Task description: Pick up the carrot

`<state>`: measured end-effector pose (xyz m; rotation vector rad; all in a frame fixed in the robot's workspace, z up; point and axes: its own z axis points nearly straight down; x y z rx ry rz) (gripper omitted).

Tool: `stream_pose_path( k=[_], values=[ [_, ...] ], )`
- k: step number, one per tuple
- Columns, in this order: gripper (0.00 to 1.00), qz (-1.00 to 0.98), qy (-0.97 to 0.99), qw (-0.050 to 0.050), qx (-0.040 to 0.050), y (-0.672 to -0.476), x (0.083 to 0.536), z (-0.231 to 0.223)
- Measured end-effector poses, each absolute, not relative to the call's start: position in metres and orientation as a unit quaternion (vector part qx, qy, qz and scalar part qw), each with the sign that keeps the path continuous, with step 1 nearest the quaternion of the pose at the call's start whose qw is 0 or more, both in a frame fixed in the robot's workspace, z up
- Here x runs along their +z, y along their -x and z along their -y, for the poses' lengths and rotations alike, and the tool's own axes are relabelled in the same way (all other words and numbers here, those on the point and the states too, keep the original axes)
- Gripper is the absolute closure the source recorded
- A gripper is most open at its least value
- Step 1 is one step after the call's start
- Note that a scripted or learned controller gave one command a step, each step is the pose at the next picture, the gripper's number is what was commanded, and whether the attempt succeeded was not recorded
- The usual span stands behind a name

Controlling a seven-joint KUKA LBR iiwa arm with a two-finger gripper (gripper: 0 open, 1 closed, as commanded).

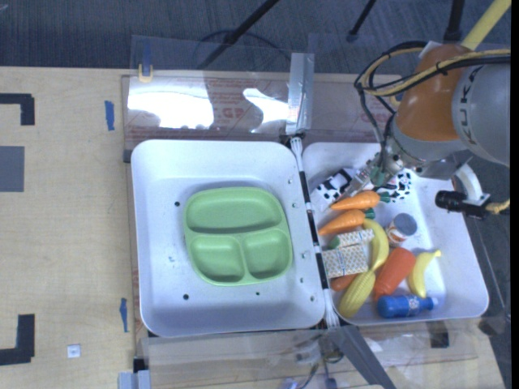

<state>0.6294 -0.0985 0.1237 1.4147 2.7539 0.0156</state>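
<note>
Your pincer [375, 173] hangs just above the carrot [355, 201]; I cannot tell its grip. Lower, then squeeze.

Two white bins [154, 168] on the desk. Left one has one green plate [238, 234]. The right has two carrots [355, 201], two bananas [363, 275], two crackers [345, 258], one blue bottle [404, 305] (rest's too jumbled to count).

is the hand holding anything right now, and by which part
Cannot be told. The hand sits right above the stem end of the upper carrot in the right bin, but no grip is visible.
</note>
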Motion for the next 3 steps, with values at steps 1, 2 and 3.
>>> stream_pose_path(
  k=[1, 2, 3],
  values=[
    [1.0, -0.911, -0.412, 0.003, 0.0007, -0.642, 0.188, 0.092],
    [0.0, -0.911, -0.412, 0.002, 0.0006, -0.642, 0.187, 0.092],
    [0.0, -0.927, -0.374, 0.01, 0.0034, -0.593, 0.11, 0.099]
  ],
)
